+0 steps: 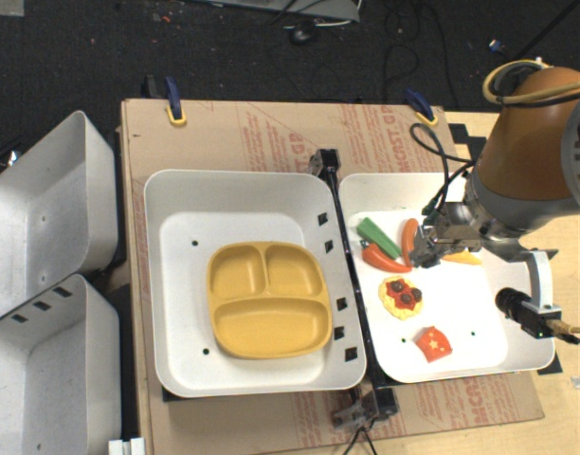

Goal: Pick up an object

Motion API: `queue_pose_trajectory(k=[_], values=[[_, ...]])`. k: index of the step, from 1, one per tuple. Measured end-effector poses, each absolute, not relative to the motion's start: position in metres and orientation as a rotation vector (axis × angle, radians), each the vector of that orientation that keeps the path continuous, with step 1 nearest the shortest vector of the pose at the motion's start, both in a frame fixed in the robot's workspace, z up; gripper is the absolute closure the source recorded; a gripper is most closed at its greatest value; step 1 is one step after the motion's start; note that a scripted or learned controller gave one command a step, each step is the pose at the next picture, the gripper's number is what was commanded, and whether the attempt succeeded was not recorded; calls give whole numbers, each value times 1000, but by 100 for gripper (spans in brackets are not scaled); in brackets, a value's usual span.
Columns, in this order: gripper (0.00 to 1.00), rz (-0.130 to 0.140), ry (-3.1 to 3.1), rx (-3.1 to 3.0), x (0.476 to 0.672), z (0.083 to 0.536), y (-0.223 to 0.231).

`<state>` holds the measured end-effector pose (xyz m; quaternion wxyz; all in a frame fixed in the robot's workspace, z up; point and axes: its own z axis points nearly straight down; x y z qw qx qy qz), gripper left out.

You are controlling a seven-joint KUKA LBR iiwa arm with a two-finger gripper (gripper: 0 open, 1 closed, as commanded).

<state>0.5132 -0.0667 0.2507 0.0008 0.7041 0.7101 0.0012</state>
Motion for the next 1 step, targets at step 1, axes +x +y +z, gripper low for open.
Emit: queue_pose_trajectory(k=[1], values=[[100,-2,2231,2216,519,235,-14]])
